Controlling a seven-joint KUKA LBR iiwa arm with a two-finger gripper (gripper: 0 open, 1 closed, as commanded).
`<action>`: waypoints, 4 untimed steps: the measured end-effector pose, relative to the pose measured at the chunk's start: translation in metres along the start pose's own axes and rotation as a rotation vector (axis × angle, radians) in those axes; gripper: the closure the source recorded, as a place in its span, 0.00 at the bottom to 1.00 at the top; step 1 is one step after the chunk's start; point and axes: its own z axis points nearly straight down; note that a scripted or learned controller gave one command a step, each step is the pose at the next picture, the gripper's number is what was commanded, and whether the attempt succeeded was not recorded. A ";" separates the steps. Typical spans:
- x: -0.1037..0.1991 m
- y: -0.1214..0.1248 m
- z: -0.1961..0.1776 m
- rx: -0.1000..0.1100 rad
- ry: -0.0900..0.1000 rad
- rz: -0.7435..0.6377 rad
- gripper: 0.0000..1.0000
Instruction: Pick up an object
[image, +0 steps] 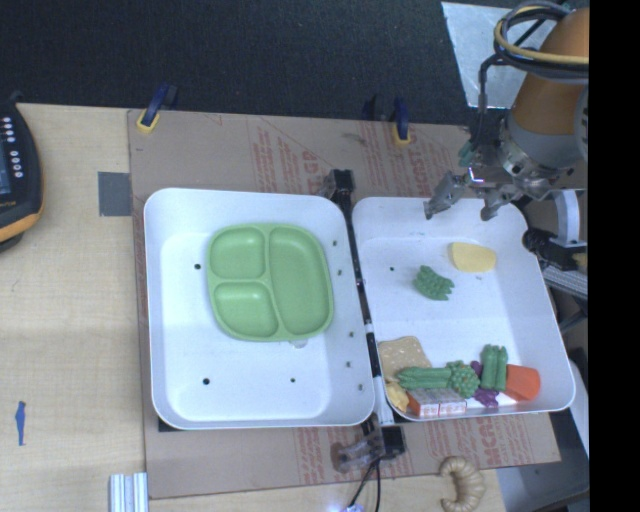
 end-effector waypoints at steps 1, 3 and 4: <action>-0.012 -0.044 0.050 0.007 0.000 0.002 0.00; -0.014 -0.143 0.125 0.010 0.003 0.004 0.00; -0.051 -0.070 0.122 -0.007 -0.002 -0.001 0.00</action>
